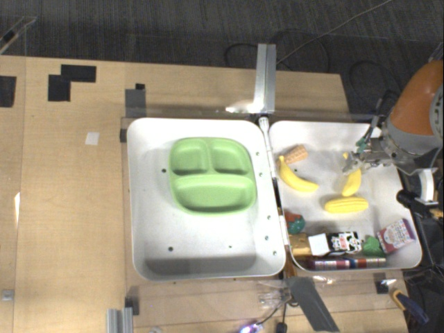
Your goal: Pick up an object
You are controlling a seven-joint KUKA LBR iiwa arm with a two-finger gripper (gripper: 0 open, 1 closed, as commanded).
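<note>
Over the far right part of the right-hand bin (pixel 415 259): the gripper (pixel 355 157), on a grey arm (pixel 409 141) with an orange band (pixel 416 106), reaching in from the right edge. Pointed down and to the left, tip low above the white floor. How far open – impossible to tell from this angle; nothing seen clamped in it. Just near of the tip, a small yellow fruit-like piece (pixel 352 183), lying tilted, far end close under the gripper; touching or apart, cannot tell. Just near of that piece, flat on the bin floor, a yellow corn-cob-like toy (pixel 345 205). To the left, close to the dividing wall, a toy banana (pixel 297 177), curved, with a small tan cork-like block (pixel 296 153) at its far end. Along the near wall of the same bin – a crowded row: a red and green item (pixel 296 224) at the left, a brown bottle with a white label (pixel 309 244), a small black-and-white carton (pixel 344 241), a green lump (pixel 372 243), a pink and white packet (pixel 397 234) leaning in the right near corner, and a long dark marker-like stick (pixel 343 263) lying along the rim. Left-hand bin (pixel 149 186), side by side with the right one: holding a light green divided tray (pixel 211 174), two small compartments far, one wide compartment near, set flat toward the far right of the bin. Both bins resting on a pale wooden bench (pixel 62 207), with a metal post (pixel 266 75) standing at the far end of the gap between them.
</note>
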